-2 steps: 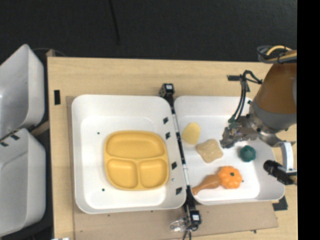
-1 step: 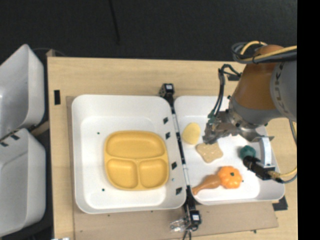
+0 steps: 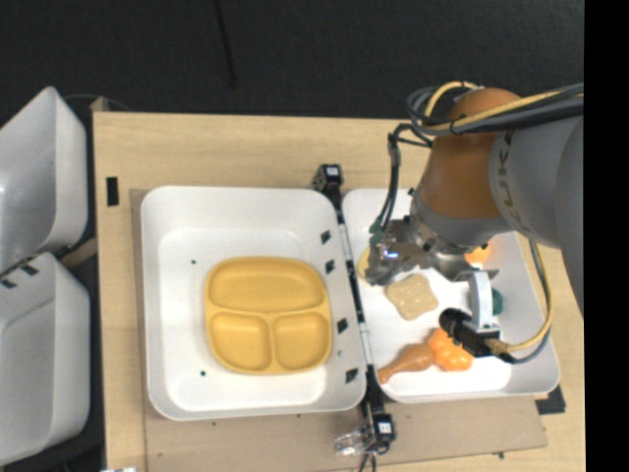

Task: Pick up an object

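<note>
Claw (image 3: 393, 256) in right bin (image 3: 521, 377), beside beige slice (image 3: 412, 296); grip state indeterminate. Yellow divided tray (image 3: 267, 313) in left bin (image 3: 167, 264). No legible writing.

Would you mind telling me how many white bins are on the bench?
2. The left bin holds a yellow divided tray. The right bin lies beside it, under the arm, holding a beige piece and orange items; more may be hidden.
</note>
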You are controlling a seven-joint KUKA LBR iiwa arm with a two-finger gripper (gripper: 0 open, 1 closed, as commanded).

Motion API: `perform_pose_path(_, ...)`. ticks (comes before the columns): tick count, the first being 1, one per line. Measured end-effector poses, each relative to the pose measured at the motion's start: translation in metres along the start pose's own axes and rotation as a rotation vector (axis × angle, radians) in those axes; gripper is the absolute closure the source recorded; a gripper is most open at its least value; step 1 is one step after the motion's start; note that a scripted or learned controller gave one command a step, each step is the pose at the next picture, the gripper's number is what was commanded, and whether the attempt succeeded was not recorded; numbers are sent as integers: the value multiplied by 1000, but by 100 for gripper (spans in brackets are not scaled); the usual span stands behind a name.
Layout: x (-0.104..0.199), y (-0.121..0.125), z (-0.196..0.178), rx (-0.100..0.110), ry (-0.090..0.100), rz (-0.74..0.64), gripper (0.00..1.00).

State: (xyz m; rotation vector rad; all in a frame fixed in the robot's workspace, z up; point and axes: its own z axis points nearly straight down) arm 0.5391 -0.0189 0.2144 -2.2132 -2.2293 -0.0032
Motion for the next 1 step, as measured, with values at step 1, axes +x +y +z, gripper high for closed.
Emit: perform_pose_path(1,54,4,-19,-1,0,-1,100)
